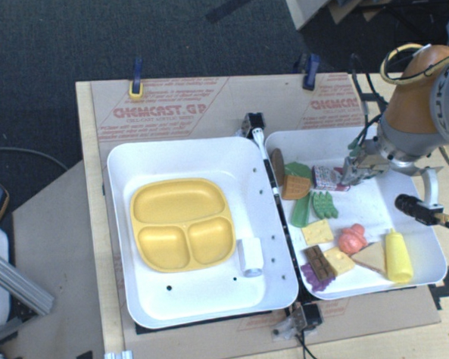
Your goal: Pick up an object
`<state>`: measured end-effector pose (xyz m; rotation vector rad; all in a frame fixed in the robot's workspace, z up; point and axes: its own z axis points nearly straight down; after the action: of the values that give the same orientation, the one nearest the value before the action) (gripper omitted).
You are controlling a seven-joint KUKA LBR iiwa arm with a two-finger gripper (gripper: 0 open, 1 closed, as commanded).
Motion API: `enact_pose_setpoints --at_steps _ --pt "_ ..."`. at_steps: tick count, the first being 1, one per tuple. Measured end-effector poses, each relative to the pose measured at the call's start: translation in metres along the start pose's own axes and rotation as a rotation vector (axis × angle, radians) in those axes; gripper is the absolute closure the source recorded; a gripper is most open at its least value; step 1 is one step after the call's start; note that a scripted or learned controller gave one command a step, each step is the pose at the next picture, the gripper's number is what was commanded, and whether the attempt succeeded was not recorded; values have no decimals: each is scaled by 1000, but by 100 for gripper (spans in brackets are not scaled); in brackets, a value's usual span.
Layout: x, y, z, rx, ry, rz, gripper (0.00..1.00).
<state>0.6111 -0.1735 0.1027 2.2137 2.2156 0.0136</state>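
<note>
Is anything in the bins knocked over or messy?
A little. The small white cup lies on its side in the left bin, beside the yellow tray. The toy food is jumbled in the right bin.

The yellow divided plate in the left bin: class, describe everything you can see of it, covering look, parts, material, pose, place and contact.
The yellow divided plastic plate has rounded corners and three compartments: one long one across the far side and two smaller ones side by side nearer the camera. It looks like smooth, matte moulded plastic. It lies flat and right side up on the floor of the left shallow white bin, toward its left half. The small white cylindrical cup lies on its side just right of the plate; whether they touch is unclear.
</note>
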Motion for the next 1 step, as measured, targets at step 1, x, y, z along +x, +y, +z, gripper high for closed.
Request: enact_pose_setpoints --at_steps 1 --pt "6 1 -63 5 -2 -1 100"
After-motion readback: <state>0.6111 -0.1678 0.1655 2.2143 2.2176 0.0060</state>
